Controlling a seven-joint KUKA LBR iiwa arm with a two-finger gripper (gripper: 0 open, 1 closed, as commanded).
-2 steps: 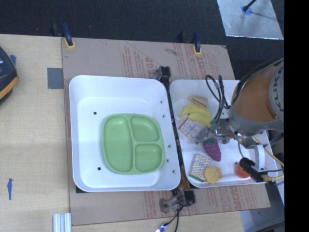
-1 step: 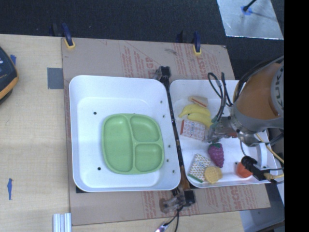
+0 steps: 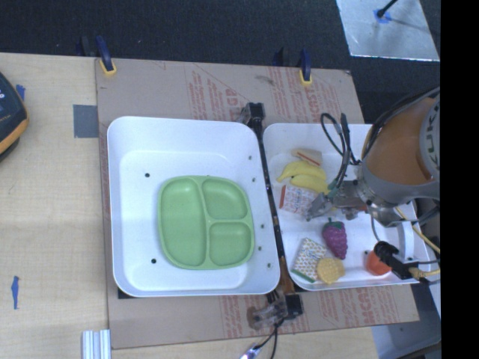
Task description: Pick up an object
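Note:
The right bin (image 3: 278,142) holds a yellow banana (image 3: 303,175), a red-and-white packet (image 3: 296,199), a tan sandwich-like piece (image 3: 307,156), a purple grape bunch (image 3: 335,236), a checkered packet (image 3: 307,256), a yellow round piece (image 3: 329,270) and an orange object (image 3: 376,262). My gripper (image 3: 322,206) reaches in from the right and hangs low in the bin, just right of the red-and-white packet and above the grapes. Nothing shows between its fingers.
The left bin (image 3: 123,200) holds a green divided plate (image 3: 204,221). Black cables (image 3: 337,137) loop over the right bin's back. The arm's grey and orange body (image 3: 400,159) covers the right bin's right side. Clamps sit at the cardboard's back edge.

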